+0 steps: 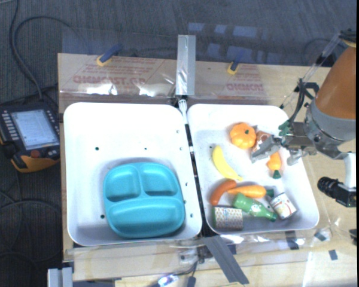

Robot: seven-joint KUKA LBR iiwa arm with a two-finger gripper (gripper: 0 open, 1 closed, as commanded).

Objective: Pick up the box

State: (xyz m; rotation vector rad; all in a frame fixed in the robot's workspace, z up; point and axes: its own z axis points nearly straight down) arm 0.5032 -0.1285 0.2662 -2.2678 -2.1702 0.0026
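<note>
While the gripper (268, 150) hangs over the back half of the right bin (299, 117), I honestly can't tell what state it's in, too small and blurry there. Nothing looks held in it. Right around it sit a small orange pumpkin (243, 135) and a little carrot (275, 163), with a banana (224, 163) just to the side. The box (228, 218) is down in the front corner of that same bin, a small grey speckled thing lying flat, touching a green bottle (254, 207) and close to an orange pepper (222, 191). My guess: it's light cardboard, stiff enough but crushable, so grab it across the short sides, gently. Over in the left bin (84, 160) there's a blue divided plate (145, 198).
</note>
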